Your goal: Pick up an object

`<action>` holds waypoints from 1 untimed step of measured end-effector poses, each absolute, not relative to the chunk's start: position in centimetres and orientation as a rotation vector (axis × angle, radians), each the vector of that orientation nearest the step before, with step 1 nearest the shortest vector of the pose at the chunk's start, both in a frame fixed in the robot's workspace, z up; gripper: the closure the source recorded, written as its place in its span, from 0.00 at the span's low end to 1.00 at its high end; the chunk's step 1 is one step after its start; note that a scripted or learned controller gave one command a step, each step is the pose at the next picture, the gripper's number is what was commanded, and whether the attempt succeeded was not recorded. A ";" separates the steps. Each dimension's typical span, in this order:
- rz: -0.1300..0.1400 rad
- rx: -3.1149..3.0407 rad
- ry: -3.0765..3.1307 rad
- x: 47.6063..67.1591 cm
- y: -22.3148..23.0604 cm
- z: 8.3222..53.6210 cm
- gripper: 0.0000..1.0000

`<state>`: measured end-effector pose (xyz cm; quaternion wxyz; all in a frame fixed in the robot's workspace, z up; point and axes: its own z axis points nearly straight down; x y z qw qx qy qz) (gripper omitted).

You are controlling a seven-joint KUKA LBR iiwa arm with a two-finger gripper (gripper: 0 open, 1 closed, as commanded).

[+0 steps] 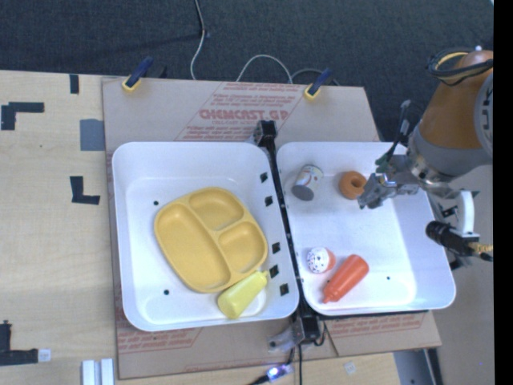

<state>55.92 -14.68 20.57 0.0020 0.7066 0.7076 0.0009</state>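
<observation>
The right bin (401,231) holds a small orange ring-shaped piece (351,184), a grey and white cup lying on its side (305,181), a white ball with red dots (318,260) and an orange carrot-like toy (345,277). My gripper (373,191) hangs low over the right bin's upper right part, just right of the orange ring. Nothing shows between its dark fingers, and their gap is too small and dark to judge. The arm's orange band (453,119) rises above it at the right.
The left bin (136,215) carries a yellow divided plate (210,237) and a yellow bottle-like toy (241,294) at its front. A black divider (276,207) runs between the bins. Two clamps (138,73) pin the cardboard at the back.
</observation>
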 end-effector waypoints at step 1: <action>0.004 2.216 2.220 55.8 -14.9 26.9 1.00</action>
